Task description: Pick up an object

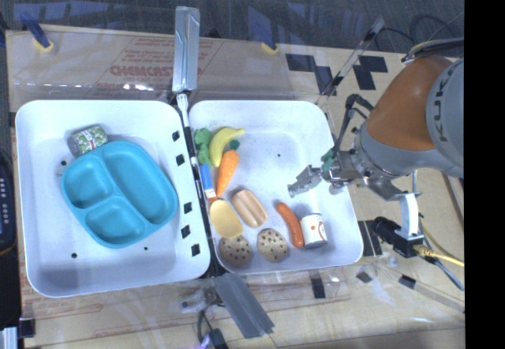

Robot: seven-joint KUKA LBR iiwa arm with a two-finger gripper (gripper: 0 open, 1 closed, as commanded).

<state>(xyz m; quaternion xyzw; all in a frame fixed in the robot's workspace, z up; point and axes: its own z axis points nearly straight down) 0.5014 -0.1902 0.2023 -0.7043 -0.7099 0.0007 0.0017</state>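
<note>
Toy food seen clustered along left side of right bin (316, 114), centre of frame: banana (223, 140), carrot (226, 170), hot dog bun (248, 208), sausage (289, 223), two cookies (272, 244), small can (314, 230) at lower right. Gripper (306, 182) pictured right of centre, hovering above bare bin floor just above sausage and can, nothing grasped; finger state cannot be told. Blue divided plate (118, 192) shown in left bin (39, 205), small tin (87, 138) tucked at plate's upper-left edge.
</note>
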